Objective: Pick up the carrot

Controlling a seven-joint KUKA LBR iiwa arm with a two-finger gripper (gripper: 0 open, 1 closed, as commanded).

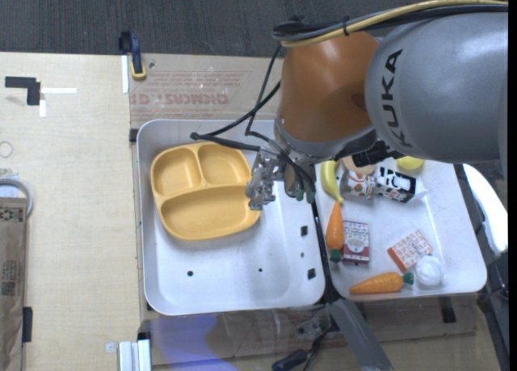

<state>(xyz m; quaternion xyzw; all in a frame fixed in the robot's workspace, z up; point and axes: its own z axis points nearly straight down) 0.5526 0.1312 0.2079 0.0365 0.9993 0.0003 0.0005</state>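
Carrot lies in your right bin, near the front edge, orange body pointing left with its green top just beside a white ball. You have a second carrot in the same bin, standing lengthwise against the left wall, touching or almost touching a small red-and-white card box. Further right sits a patterned orange-and-white packet, and toward the back you can see a yellow banana, a small black-and-white milk carton on its side and a yellow fruit partly under the arm.

Your gripper is over the left bin, at the right rim of the yellow three-part plate, well apart from both carrots. Its metal fingers point down at the plate edge, and you cannot tell from this angle whether they are spread or closed; nothing shows between them. The grey arm with its orange band covers the back of the divide between the bins, with black cables trailing across the plate's upper edge.
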